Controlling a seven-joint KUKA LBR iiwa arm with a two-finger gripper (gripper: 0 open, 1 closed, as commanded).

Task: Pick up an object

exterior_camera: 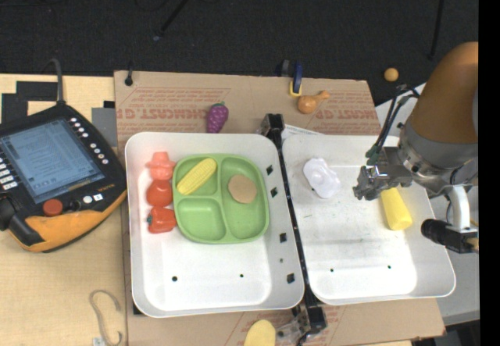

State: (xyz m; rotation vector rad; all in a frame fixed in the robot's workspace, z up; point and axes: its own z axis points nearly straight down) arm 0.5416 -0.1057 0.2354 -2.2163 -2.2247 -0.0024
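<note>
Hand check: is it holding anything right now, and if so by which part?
Cannot be told. The hand is low in the right bin, between the white object and the yellow cylinder; nothing is visibly between its fingers.

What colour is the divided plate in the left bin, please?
Green; the plate shows clearly in the camera view.

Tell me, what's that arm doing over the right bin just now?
Gripper low over right bin. Yellow block just beside it, not seen held. White object lies left of it, apart.
</note>
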